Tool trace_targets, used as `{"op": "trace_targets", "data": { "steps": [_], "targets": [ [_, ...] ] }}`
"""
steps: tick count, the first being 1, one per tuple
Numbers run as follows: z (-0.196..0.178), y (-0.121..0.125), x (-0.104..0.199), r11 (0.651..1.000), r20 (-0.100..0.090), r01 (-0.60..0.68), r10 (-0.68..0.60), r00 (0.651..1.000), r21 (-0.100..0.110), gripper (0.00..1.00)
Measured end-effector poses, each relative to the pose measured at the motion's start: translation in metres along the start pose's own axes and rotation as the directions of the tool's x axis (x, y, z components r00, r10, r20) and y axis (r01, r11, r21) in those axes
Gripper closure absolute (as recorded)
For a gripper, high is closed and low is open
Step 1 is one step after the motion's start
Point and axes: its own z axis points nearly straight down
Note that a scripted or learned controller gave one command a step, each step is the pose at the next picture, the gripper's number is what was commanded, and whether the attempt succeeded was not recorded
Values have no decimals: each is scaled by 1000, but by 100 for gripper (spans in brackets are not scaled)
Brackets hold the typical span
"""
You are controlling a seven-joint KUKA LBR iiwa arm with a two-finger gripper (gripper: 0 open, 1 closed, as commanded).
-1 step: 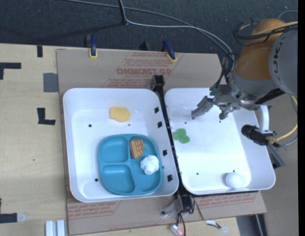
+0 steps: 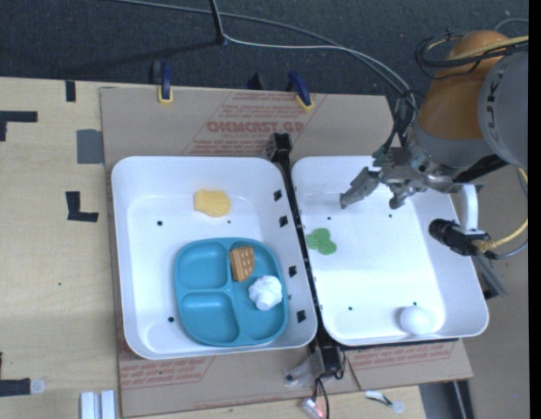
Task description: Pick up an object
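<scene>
Nearest the camera, a white ball (image 2: 416,319) sits in the right bin's (image 2: 445,273) front corner. Farther back lies a green piece (image 2: 321,242), just down-left of the gripper (image 2: 373,196), which hangs spread open and grasping nothing over the bin's far part. The green piece is likely the closer target.

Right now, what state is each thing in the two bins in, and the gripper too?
gripper: open, holding nothing, above the right bin's far end
green piece: lying loose in the right bin
white ball: resting in the right bin's near corner
yellow piece: lying in the left bin, beside the tray
blue tray: flat in the left bin
waffle piece: on the tray
white lump: on the tray
</scene>
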Motion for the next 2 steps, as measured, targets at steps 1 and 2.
{"op": "trace_targets", "data": {
  "steps": [1,2],
  "targets": [
    [63,-6,0,1000,0,0,0,1000,6,0],
    [123,-12,-5,1000,0,-1,1,1000,6,0]
  ]
}}
